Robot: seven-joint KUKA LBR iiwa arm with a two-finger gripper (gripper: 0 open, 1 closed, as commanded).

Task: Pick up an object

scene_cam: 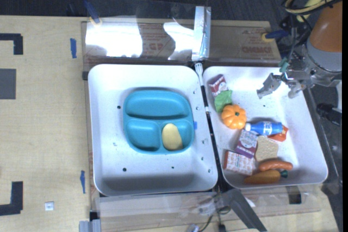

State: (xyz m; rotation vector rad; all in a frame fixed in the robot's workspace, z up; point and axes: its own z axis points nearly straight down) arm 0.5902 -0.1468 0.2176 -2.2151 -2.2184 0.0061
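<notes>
Jaws [280,87]: spread, pinching nothing, poised over the bare upper part of the right bin [315,138], at the bin's 1 o'clock. Nearest candidate: blue bottle [266,128], toward 7 o'clock from the jaws, long axis running 3 to 9 o'clock. Same bin: orange pumpkin [234,116], green piece [223,99], red-and-white packet [217,83], cracker [266,148], sausage [274,165], carrot [263,175]. Left bin [103,133]: blue divided tray [155,117] carrying a yellow lemon [172,136] in its 5 o'clock compartment.

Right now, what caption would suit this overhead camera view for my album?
Open gripper hovers over the right bin of toy food, near a pumpkin; the left bin holds a blue tray.
</notes>
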